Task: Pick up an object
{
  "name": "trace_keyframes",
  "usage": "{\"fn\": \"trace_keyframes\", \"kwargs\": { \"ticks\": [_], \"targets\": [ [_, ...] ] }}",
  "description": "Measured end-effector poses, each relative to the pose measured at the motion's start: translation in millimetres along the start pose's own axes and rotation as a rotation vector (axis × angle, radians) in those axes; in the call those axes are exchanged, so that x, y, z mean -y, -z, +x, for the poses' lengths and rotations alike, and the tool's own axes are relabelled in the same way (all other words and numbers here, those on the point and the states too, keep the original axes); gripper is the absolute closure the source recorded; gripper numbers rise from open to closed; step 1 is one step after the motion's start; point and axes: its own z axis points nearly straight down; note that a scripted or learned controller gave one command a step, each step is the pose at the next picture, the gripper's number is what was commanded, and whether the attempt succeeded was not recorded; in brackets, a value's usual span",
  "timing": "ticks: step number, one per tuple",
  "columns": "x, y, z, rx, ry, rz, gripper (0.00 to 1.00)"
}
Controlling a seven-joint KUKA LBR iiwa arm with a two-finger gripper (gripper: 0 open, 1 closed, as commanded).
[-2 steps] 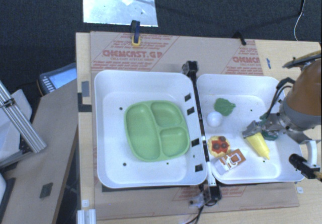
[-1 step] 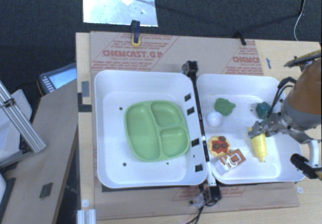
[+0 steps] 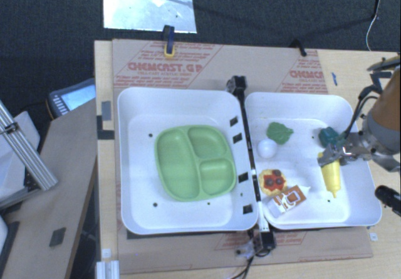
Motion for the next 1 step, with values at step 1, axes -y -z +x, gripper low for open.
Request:
{"fn": "trace_keyframes", "kwargs": {
  "ticks": [1],
  "targets": [
    [-5.2,44.8,4.0,0.000,0.001,-0.001,1.00]
  ]
}}
